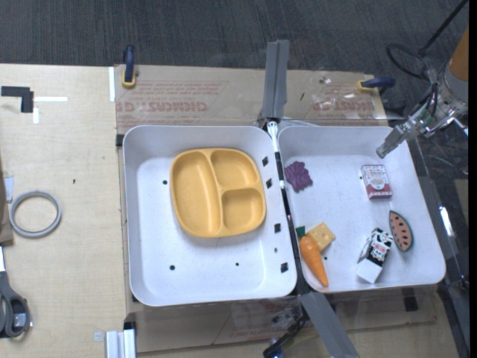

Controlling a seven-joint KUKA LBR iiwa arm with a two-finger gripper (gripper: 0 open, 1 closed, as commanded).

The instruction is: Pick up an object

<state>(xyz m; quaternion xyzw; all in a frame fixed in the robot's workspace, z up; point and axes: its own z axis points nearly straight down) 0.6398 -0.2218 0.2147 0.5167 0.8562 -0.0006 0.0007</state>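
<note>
The right bin point(350, 144) holds several small objects: a purple grape bunch point(297, 175), a red-and-white carton point(376, 182), a watermelon slice point(402, 230), a cow-patterned milk carton point(374, 253), a cheese wedge point(321, 236) and an orange carrot point(314, 259). My gripper point(389, 146) hangs over the bin's far right corner, tilted down to the left. It is above and just right of the red-and-white carton, apart from it. Nothing shows in its grasp.
The left bin point(149, 259) holds a yellow divided plate point(218, 191). A grey divider bar point(276, 88) runs between the bins at the back. On the bench to the left lie a tape roll point(33, 213) and scissors point(11, 315). Blue clamps point(129, 66) sit at the back edge.
</note>
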